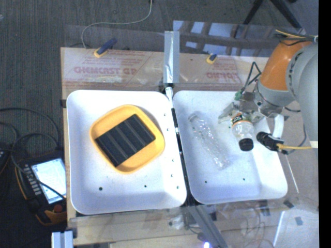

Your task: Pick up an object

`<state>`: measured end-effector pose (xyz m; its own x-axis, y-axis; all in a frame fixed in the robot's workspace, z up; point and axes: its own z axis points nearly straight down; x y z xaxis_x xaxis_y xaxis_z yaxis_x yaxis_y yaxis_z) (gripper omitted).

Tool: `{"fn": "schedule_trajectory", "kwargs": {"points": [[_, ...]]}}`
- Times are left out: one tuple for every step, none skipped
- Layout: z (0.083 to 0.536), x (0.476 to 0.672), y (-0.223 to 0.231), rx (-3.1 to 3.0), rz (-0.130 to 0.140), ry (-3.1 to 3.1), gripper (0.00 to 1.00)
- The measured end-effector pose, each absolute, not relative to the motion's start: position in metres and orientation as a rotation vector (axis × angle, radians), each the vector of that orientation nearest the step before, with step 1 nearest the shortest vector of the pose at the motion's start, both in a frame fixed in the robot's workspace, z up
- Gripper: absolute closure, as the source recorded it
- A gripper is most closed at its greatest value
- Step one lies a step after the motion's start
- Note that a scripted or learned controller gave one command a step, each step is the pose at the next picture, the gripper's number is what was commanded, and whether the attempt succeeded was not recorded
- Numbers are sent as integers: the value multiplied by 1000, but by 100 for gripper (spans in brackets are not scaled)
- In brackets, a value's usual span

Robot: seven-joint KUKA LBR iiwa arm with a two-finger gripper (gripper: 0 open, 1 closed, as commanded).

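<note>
The gripper (243,125) hangs low over the right white bin (269,187); I cannot tell what its jaws are doing. The clear, crinkly plastic bottle (208,140) lies just beside it, nearer the bin's middle. I think it is reaching to grab, so next it must line up over the bottle.

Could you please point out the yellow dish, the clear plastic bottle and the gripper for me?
yellow dish (155,148): camera view, its bare right rim.
clear plastic bottle (207,138): camera view, mid-body.
gripper (243,129): camera view, around its fingertips.
</note>
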<state>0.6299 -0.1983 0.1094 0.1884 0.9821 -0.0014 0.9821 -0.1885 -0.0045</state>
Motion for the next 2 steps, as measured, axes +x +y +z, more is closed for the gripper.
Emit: {"fn": "schedule_trajectory", "kwargs": {"points": [[92, 643, -208, -2275, -13, -2168, 0], [92, 642, -185, -2020, 1, -2408, 0]]}}
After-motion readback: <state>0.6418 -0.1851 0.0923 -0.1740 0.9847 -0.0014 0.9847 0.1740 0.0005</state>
